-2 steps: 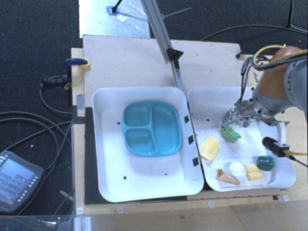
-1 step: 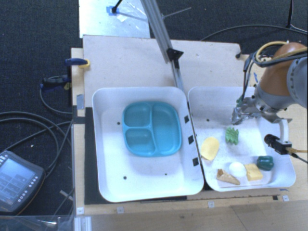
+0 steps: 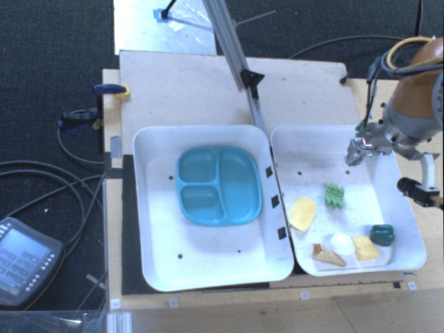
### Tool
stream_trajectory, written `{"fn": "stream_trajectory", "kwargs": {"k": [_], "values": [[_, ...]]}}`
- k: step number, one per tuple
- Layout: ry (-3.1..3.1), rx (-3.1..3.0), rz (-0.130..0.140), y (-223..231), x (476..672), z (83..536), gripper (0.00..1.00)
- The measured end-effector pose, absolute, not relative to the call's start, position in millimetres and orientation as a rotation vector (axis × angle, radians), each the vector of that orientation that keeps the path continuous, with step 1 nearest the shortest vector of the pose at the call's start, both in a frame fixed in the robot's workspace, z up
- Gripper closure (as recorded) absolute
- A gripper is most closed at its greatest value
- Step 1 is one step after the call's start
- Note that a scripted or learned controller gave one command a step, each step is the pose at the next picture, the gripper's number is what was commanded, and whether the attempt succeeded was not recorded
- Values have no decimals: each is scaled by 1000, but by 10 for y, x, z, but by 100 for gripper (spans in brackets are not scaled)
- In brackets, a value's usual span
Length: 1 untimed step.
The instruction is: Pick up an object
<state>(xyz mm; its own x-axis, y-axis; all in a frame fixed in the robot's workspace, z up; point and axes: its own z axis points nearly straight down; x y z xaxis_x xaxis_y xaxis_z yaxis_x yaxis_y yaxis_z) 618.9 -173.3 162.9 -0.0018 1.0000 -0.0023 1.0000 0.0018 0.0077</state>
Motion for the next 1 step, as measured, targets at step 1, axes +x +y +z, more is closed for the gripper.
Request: {"fn": "stream_trajectory", "kwargs": {"k": [1], "values": [[2221, 2211, 7, -1736, 6209, 2179, 100]]}}
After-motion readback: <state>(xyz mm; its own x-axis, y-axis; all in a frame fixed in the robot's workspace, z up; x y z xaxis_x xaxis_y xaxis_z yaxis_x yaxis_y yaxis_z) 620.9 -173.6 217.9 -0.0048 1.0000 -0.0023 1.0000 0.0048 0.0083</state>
